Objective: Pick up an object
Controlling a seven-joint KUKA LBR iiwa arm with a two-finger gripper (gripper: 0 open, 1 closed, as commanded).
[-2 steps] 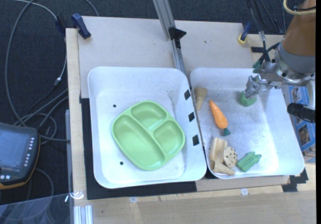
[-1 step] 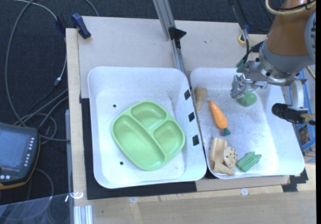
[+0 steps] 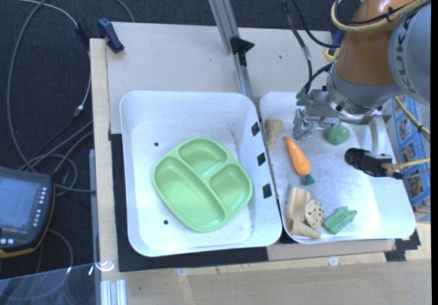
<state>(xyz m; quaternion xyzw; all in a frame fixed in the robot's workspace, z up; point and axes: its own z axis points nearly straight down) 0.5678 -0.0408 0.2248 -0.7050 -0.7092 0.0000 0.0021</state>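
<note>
The orange toy carrot (image 3: 298,155), a smooth tapered plastic piece with a small dark green stub at its lower end, lies slantwise on the speckled floor of the right-hand shallow white bin (image 3: 369,211). Its pointed tip sits just below the metal two-finger tool (image 3: 306,124), close to it; whether they touch cannot be told. The tool hangs low over the bin's upper part, and from this angle it cannot be told whether it is spread or closed; nothing is seen clamped in it.

Just right of the tool lies a round pale green plastic ball (image 3: 337,135). Left of the carrot, against the bin's wall, rests a beige cone-shaped piece (image 3: 274,133). Well below the carrot, near the bin's front edge, sit a tan wedge resembling cheese with dark dots (image 3: 305,212) and, beside it, a bright green ridged plastic piece (image 3: 339,219). To the carrot's right a black cylindrical part (image 3: 363,160) of the arm juts over the bin.

Left of the carrot's bin, the other shallow white bin (image 3: 137,119) holds a light green three-compartment plastic plate (image 3: 202,184). Both bins rest on the pale tabletop (image 3: 178,57).

No lettering is legible on any of the objects.
</note>
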